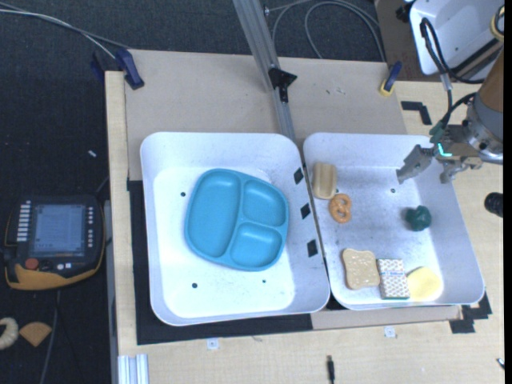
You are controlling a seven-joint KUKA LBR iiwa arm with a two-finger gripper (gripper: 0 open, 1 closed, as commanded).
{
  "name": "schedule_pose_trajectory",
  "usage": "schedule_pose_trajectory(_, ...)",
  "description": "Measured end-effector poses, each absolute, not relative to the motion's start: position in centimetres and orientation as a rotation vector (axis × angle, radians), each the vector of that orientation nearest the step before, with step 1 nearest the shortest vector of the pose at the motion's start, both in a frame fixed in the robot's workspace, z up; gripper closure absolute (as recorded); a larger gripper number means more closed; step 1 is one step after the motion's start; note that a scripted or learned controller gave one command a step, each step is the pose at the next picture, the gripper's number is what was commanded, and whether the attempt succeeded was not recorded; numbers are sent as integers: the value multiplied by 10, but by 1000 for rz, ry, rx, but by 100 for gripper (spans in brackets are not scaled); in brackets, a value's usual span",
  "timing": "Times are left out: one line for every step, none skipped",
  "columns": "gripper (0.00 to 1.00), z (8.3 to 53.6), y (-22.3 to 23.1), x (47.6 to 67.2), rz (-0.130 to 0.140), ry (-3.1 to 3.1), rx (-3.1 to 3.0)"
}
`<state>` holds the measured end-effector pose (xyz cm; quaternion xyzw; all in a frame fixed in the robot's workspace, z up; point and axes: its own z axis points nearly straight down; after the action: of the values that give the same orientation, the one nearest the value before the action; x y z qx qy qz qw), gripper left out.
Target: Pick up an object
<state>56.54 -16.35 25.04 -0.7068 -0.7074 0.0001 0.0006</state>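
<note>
While hand (432,165) hangs spread, holding nothing, bread slice (361,268) lies flat, long axis toward bin's near rim.

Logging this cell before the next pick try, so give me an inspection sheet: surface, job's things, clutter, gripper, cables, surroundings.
Surface: wooden bench bearing a left bin and a right bin.
Job's things: right bin holds bread, pretzel, green lump, toast, wafer, yellow piece.
Clutter: blue tray in left bin.
Gripper: gripper above right bin's far right corner, holding nothing.
Cables: loops beyond the bench.
Surroundings: pendant on the floor, left.
</note>
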Motion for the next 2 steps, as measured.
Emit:
schedule_pose_trajectory(0, 251, -163, 566, 0, -2222, -2220)
schedule_pose_trajectory(0, 189, -159, 570, 5, -2218, -2216)
